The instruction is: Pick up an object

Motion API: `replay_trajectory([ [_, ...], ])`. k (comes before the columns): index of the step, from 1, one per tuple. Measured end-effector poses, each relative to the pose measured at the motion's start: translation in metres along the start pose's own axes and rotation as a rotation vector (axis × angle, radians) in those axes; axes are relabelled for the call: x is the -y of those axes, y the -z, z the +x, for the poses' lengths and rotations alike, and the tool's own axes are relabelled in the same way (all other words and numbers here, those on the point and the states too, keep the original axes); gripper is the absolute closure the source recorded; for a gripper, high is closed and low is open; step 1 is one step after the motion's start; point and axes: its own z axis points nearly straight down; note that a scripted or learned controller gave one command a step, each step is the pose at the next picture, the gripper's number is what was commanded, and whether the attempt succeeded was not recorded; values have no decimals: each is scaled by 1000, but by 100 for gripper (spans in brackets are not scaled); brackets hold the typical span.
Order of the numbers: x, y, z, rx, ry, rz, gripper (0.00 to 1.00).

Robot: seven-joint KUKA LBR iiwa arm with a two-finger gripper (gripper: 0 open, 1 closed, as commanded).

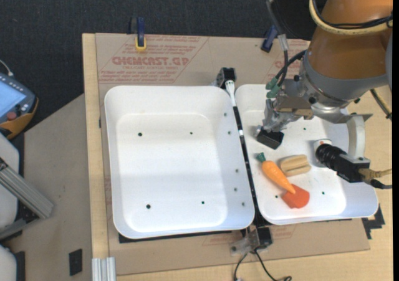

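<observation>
In the right-hand bin (365, 202), the gripper (269, 135) hangs low over the floor near the bin's inner wall; whether it is apart or together I cannot tell, and nothing shows in its grasp. The toy carrot (276, 176) lies just below and slightly right of it, long axis running diagonally from green top at upper left to tip at lower right. A tan block (294, 165) sits beside the carrot, a red piece (297, 198) at its tip. In my judgement, a short move toward the front edge would centre the gripper over it.
</observation>
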Motion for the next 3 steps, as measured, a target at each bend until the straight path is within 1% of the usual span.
replay_trajectory([
  [1, 25, -70, -28, 1, -6, 14, 100],
  [2, -4, 32, -3, -2, 2, -7, 100],
  [3, 25, -50, -39, 1, -7, 15, 100],
])
